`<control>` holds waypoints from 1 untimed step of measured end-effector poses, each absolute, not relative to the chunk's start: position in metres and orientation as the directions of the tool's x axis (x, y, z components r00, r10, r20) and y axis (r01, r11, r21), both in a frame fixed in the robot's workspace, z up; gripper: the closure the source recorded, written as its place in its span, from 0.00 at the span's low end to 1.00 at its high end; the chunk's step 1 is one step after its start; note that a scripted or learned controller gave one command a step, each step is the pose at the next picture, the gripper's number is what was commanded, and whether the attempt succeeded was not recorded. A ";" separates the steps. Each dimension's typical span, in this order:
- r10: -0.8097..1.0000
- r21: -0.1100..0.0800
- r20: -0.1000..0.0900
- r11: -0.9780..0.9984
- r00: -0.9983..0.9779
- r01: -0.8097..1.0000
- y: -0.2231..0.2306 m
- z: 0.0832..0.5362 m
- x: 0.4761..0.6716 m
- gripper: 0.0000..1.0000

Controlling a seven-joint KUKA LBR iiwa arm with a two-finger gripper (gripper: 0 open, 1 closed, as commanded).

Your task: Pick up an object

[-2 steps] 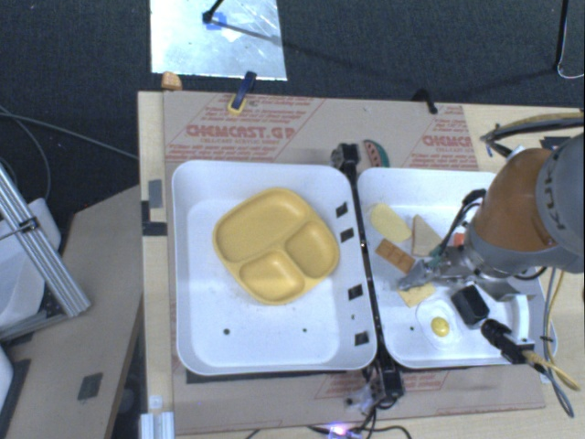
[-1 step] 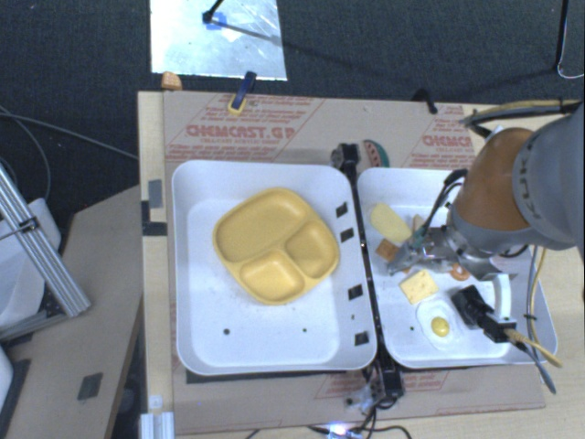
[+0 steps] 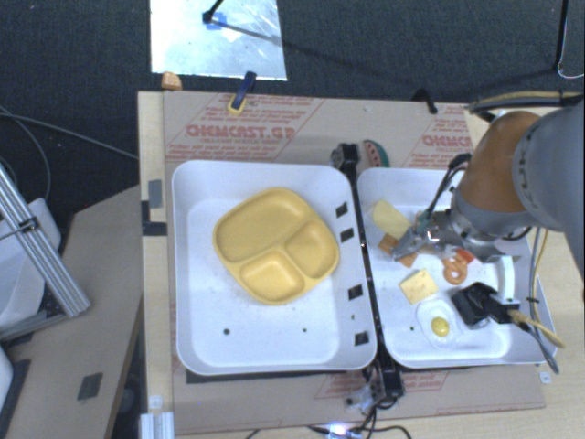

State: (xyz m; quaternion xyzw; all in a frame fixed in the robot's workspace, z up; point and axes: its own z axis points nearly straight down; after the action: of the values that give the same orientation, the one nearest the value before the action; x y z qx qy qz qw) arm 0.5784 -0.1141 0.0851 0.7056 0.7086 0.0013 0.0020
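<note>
Nearest the camera, in the shallow white bin on the arm's side (image 3: 398,335), a toy fried egg with a yellow yolk (image 3: 438,323) lies well on the near side of the gripper (image 3: 409,243). A flat, pale yellow square slice (image 3: 419,286) sits a little closer to the gripper. A small orange ring (image 3: 454,270) lies just beside the gripper, under the wrist.

The gripper itself is low inside this bin. A small orange-brown block (image 3: 393,243) lies at its tip, touching or nearly so. I cannot tell whether the gripper is apart or together, and nothing is visibly clamped in it.

Just beyond the gripper rests a pale yellow wedge-shaped block (image 3: 388,216), still on the bin floor. Across the divider, in the other shallow white bin (image 3: 210,323), a yellow three-compartment plastic plate (image 3: 274,245) lies well apart from the gripper.

As a judgement, the reach is done and the arm is down at grasp height, with the orange-brown block the likeliest target. Still to come are a confirmed grip and the lift, since every object sits on a bin floor.
</note>
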 end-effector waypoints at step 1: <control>1.000 0.011 -0.001 0.008 -0.008 1.000 -0.094 0.129 0.644 0.00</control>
State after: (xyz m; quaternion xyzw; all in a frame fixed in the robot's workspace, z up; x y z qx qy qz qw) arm 0.6438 -0.0942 0.1288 0.7044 0.7098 0.0035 0.0044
